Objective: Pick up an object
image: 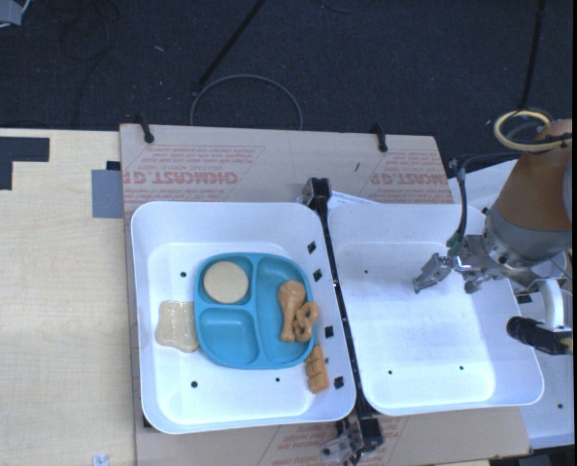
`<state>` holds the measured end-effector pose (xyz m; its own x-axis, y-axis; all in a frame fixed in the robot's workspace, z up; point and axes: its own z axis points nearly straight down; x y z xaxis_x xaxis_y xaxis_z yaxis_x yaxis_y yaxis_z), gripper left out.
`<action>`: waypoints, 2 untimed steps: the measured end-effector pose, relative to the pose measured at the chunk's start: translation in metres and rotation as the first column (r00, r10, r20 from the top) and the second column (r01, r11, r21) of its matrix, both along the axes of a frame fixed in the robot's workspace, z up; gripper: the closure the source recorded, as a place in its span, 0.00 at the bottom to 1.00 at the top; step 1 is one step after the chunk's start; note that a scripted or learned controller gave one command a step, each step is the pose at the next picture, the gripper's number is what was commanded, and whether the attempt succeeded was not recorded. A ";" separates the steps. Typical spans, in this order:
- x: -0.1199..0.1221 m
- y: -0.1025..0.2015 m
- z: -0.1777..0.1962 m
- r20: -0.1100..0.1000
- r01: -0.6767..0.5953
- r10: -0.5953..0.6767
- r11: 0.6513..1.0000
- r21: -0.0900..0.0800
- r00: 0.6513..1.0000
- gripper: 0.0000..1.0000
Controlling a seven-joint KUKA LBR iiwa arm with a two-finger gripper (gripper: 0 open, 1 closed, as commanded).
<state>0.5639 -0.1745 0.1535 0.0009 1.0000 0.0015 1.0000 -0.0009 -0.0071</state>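
Nothing is picked up yet. Gripper (pixel 432 278) fingers look parted and bare; blue tray (pixel 238 343) and pretzel (pixel 296 311) lie well left of them.

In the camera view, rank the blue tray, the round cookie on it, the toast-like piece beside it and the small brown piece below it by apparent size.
1. blue tray
2. round cookie and toast-like piece: look alike, not ranked
3. small brown piece

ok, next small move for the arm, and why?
Probably travel left across the divider: the gripper hangs over the right bin, while the pickable things, such as the pretzel on the blue tray, lie in the left bin.
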 end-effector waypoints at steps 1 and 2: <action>0.001 0.004 -0.064 -0.001 0.000 0.000 1.000 0.001 1.000 0.00; 0.000 0.004 -0.066 0.003 0.003 -0.003 1.000 0.000 1.000 0.00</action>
<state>0.5643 -0.1701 0.0872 0.0037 1.0000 0.0018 1.0000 -0.0037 -0.0046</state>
